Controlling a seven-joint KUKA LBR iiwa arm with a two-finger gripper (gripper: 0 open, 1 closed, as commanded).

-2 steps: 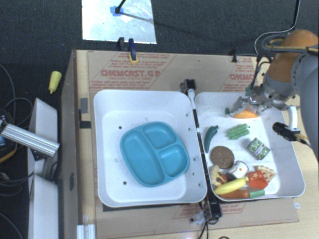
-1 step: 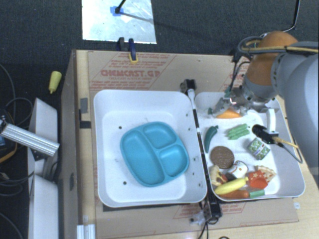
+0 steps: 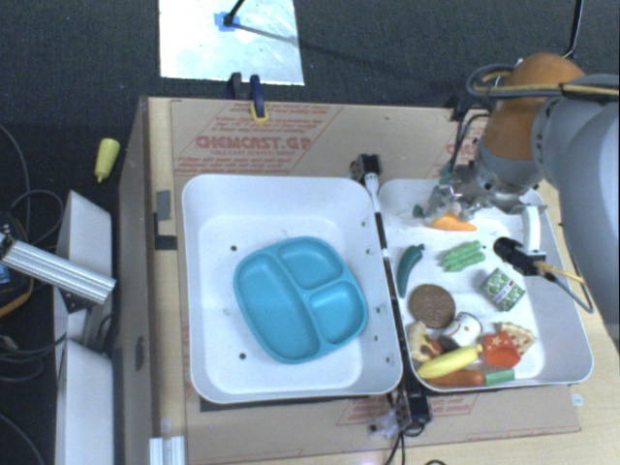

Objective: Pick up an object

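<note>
The yellow banana (image 3: 448,361) and the orange carrot (image 3: 455,379) beside it lie closest to the lens, along the near edge of the right bin (image 3: 572,347). Largest on the bench is the left bin (image 3: 208,260), which carries a blue divided tray (image 3: 299,298) near its middle. The grey arm (image 3: 581,153) with its orange band comes in over the right bin's far right corner, and its gripper (image 3: 449,201) hangs low at the bin's far edge, just above an orange toy piece (image 3: 453,224); whether its fingers are parted or closed cannot be told. Down the bin from there lie a green pea pod (image 3: 461,256), a dark green pepper (image 3: 409,262) near the left wall, a brown round patty (image 3: 431,304), a green can (image 3: 503,288) and a pizza slice (image 3: 513,336) toward the near right corner.
</note>
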